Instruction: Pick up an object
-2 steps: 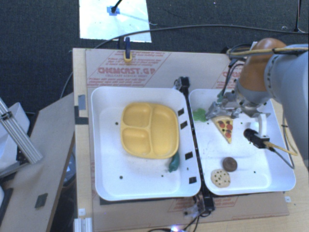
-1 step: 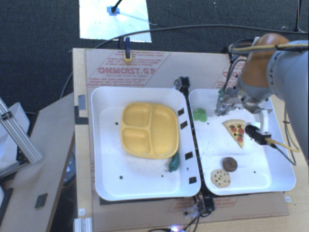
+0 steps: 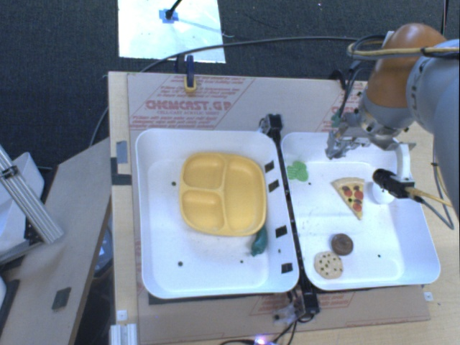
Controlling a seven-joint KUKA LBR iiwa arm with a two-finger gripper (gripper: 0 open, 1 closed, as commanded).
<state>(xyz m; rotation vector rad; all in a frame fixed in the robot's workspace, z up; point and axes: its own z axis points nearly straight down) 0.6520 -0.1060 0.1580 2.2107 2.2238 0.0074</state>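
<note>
Currently the gripper (image 3: 338, 149) is hovering over the right bin (image 3: 424, 264); the pizza slice (image 3: 350, 195) is lying just toward the camera. Whether the gripper is open or holding anything, I cannot tell.

The arm (image 3: 431, 85) is grey with a rounded orange band, thin cables looping over it; its metal gripper (image 3: 338, 148) is small and grey.

Arm reaching in from my right, grey link and orange band high at upper right. Wrist bent downward. Gripper (image 3: 336, 149) pointing down, low over far part of right side. Can't make out finger state from here.
</note>
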